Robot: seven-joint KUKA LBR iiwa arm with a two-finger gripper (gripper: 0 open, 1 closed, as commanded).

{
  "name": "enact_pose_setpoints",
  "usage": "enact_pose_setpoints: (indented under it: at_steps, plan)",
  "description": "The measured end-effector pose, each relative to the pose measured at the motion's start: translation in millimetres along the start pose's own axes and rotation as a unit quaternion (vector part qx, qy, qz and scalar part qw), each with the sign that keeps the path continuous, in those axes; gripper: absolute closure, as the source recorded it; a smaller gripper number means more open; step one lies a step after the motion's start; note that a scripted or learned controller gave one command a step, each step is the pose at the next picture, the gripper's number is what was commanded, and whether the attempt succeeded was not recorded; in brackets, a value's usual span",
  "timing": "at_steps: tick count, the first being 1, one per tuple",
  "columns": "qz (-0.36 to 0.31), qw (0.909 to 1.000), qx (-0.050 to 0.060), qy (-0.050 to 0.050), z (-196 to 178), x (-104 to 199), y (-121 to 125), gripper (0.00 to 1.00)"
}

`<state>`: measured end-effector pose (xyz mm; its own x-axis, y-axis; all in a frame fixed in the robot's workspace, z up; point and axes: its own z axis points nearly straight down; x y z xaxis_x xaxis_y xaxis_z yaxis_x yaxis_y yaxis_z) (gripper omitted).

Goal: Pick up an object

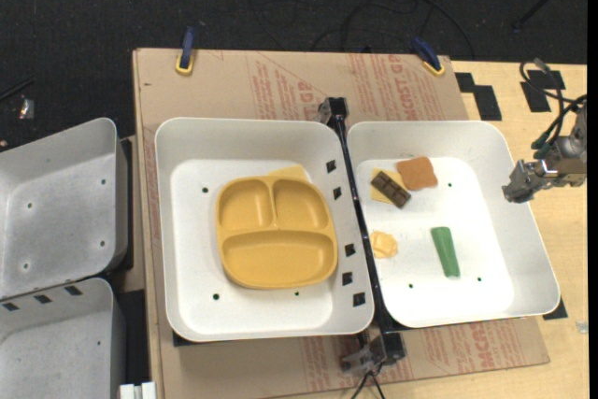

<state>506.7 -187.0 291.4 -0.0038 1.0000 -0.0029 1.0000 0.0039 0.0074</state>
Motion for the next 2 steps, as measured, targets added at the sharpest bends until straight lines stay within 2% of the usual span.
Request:
enact_pose_setpoints:
  at_steps: [1, 2]
  plan:
    - [0.001, 1.0000, 0.003, 0.001, 2, 0, 1, 1.00]
    - [-0.001, 1.0000, 0.004, 0.002, 5, 45, 4, 1.00]
